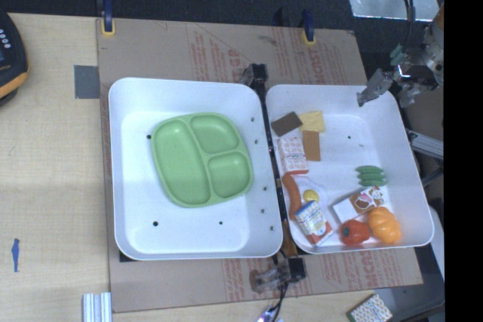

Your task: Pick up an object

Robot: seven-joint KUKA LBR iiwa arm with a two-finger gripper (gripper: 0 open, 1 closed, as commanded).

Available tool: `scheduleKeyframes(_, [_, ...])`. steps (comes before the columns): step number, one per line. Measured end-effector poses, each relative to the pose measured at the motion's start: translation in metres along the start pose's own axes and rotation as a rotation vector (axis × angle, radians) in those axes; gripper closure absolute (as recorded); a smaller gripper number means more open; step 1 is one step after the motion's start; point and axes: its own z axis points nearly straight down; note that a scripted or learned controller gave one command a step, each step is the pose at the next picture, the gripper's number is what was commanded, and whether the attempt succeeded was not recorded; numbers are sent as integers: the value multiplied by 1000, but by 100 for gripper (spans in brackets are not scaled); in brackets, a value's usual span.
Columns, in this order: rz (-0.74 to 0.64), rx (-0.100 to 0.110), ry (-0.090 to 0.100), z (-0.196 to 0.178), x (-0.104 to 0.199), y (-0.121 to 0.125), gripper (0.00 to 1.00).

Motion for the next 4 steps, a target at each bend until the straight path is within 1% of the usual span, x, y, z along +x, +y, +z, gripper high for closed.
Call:
scheduleKeyframes(1, [-7,10,4,162,83,-10,0])
scheduleKeyframes(2, [-2,-5,1,179,69,48,0])
scheduleKeyframes(3, [2,-6,1,178,53,48,0])
scheduleKeyframes(4, [2,7,2,181,71,-37,0])
